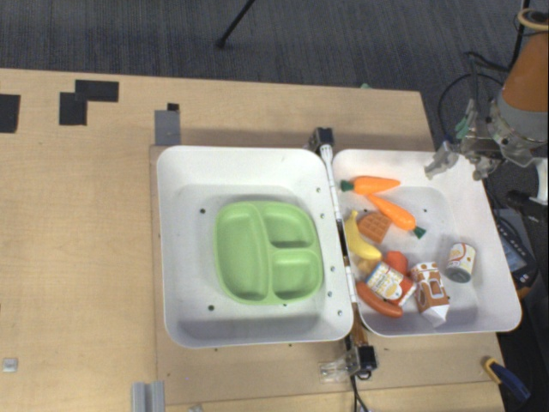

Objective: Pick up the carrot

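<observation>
Two orange carrots with green tops lie in the right bin point(480, 230). One carrot point(375, 184) lies near the bin's far left corner. The other carrot point(396, 214) lies slantwise just below it. My gripper point(457, 163) hovers over the bin's far right corner, well to the right of both carrots. It is open, with nothing between its fingers.
Below the carrots lie a waffle piece point(375, 227), a banana point(360, 240), a red sausage point(378, 301), two small cartons point(388, 281) point(430, 287) and a can point(460, 263). A green divided plate point(268, 251) sits in the left bin point(184, 230).
</observation>
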Robot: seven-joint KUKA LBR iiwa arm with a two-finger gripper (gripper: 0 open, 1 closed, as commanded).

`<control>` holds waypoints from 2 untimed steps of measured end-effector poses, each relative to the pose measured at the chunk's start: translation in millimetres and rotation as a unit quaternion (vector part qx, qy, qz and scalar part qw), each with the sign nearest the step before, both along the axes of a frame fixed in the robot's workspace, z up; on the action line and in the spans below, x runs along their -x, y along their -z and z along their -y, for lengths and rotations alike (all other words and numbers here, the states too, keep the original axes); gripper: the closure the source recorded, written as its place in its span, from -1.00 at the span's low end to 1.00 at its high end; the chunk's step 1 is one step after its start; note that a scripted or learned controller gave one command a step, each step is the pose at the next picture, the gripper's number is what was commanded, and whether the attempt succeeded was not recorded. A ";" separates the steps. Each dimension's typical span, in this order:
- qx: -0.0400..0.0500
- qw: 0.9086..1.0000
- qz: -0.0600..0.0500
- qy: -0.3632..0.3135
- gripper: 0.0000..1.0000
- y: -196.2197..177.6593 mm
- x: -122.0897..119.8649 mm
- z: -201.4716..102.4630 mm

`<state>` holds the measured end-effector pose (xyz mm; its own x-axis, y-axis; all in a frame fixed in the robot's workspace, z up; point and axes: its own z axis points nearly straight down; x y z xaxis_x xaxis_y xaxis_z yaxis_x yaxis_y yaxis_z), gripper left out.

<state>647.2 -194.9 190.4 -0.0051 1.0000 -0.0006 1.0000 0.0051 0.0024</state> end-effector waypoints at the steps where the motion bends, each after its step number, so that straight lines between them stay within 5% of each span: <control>1: 0.000 1.000 0.000 0.001 -1.00 91.9 34.0 -47.1; 2: 0.001 0.998 0.004 -0.057 -1.00 102.4 67.1 -71.3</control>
<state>580.1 -123.6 87.9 -0.1196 0.9928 -0.0029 0.9928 0.1196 0.0100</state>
